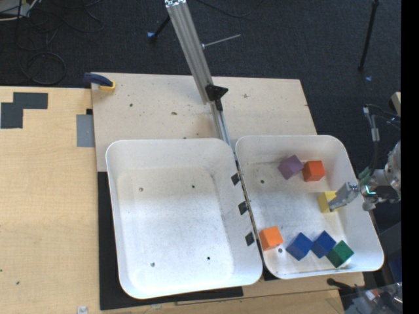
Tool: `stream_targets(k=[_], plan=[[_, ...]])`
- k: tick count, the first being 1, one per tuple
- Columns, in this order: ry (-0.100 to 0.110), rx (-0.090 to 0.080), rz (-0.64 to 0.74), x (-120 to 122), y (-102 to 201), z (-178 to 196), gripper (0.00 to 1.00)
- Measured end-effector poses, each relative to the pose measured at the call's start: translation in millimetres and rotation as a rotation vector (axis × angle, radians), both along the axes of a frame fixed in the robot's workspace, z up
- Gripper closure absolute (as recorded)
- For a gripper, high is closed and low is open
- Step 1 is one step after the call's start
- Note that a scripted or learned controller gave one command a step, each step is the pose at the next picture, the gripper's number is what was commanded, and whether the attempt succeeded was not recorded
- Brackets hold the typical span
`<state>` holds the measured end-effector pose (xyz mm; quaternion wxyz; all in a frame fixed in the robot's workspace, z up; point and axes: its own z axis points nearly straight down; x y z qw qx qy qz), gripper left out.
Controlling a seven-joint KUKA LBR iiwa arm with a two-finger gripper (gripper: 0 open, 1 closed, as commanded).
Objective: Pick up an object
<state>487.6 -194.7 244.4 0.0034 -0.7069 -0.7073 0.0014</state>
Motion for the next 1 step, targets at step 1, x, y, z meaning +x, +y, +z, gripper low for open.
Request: stream_targets(k=[1], plan=[[-0.004,-0.001,-0.002,0.6,-0.8,1.8,0.00]])
